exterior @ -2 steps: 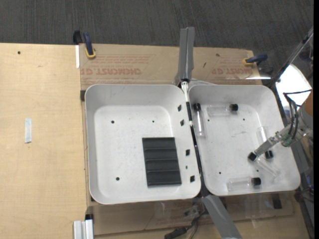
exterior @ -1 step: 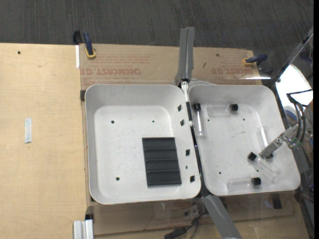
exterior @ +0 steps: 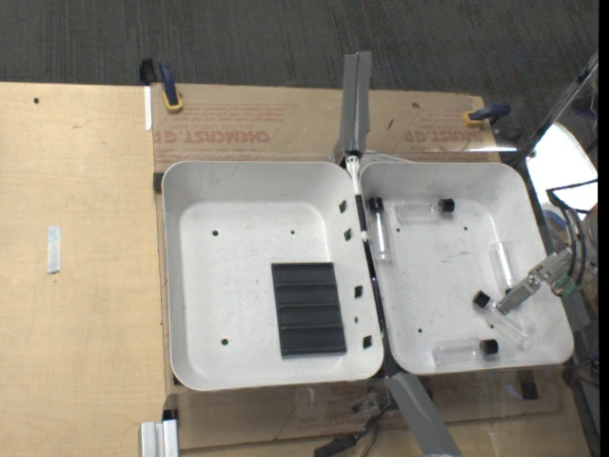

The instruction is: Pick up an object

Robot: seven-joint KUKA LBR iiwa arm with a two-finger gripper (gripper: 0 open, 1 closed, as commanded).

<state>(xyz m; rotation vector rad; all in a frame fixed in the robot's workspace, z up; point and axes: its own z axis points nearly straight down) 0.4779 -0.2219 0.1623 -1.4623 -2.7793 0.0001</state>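
The right bin (exterior: 533, 208) holds several clear plastic tubes with black caps. One tube (exterior: 380, 231) lies along the bin's left wall. Another (exterior: 422, 208) lies near the back. A third (exterior: 500, 263) lies slanted at the right, with its black cap (exterior: 481, 300) towards the front. One more tube (exterior: 464, 351) rests by the front wall. My gripper (exterior: 521, 296) reaches in from the right edge, low over the bin's right side. Its tip is right beside the slanted tube and close to the cap. A black ribbed block (exterior: 308, 307) lies flat in the left bin (exterior: 190, 255).
A grey post (exterior: 355, 103) rises behind the seam between the bins. Clamps (exterior: 167, 89) hold brown cardboard at the back corners. A bare wooden bench top (exterior: 76, 255) extends to the left. Cables and arm parts (exterior: 571, 255) crowd the right edge.
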